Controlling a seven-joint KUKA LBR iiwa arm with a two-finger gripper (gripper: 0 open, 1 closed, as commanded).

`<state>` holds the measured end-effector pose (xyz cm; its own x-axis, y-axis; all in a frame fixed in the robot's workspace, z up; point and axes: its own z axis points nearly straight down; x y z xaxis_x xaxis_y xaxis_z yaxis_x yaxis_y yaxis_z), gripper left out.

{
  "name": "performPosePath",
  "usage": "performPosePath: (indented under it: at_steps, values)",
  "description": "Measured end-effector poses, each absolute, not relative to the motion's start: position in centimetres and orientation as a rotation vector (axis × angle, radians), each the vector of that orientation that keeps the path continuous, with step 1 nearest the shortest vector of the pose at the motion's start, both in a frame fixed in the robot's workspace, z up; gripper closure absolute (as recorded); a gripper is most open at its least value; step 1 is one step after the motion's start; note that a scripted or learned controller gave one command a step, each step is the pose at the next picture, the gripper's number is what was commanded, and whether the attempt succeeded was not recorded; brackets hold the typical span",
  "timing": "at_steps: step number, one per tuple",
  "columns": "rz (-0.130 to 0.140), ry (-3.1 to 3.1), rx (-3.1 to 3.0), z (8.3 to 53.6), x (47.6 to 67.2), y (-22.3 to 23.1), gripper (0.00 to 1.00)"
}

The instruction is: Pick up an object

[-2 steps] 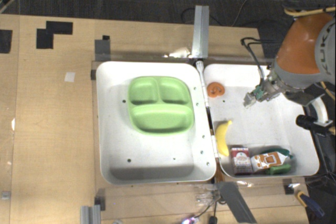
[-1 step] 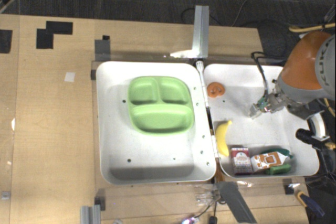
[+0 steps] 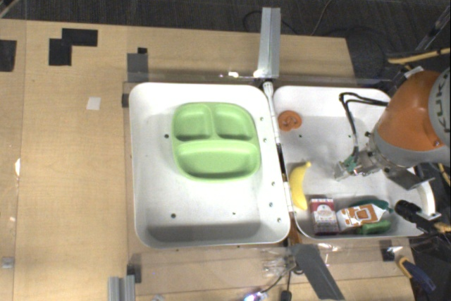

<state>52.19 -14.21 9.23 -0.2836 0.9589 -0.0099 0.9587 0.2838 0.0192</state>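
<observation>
metal two-finger gripper (image 3: 350, 167) low in right glossy white plastic bin (image 3: 320, 134), grip state cannot be told | curved smooth yellow banana (image 3: 299, 185) just left | moulded green compartment tray (image 3: 215, 139) in left bin (image 3: 151, 166)

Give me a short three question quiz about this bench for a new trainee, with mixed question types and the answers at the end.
1. True or false: the green tray lies in the left bin.
2. The banana in the right bin lies against which wall? A) far wall B) the divider beside the left bin C) right wall
3. Fill in: the gripper hangs over the ____ bin.

Key: 1 true. 2 B. 3 right.
</observation>
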Motion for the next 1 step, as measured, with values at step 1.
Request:
performPosePath:
  at_steps: [1]
  values:
    - [0.019,2.389,2.012,9.23,50.48,-16.52,1.00]
